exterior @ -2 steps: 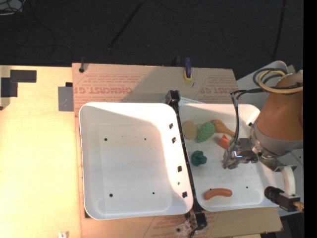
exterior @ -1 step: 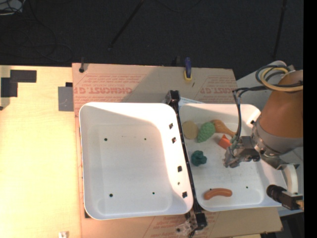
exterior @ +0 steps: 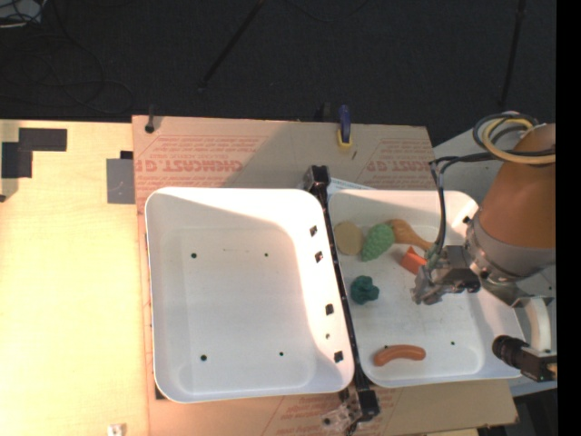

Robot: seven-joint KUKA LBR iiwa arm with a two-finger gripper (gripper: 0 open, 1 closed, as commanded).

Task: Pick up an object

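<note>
Orange sausage-shaped toy (exterior: 400, 354) lies nearest the camera, at 6 o'clock in the right bin (exterior: 472, 363). Teal lump (exterior: 364, 289) sits near centre; green bumpy toy (exterior: 378, 241) and tan disc (exterior: 348, 237) at 11. Gripper (exterior: 428, 291) hovers at 3, just beside an orange-red piece (exterior: 413, 261), possibly a carrot. Can't tell if the claw is spread or pinching; too dark. Risk: off-centre descent nudges the piece aside, claw closes on nothing. Left bin (exterior: 163, 243) untouched.
</note>
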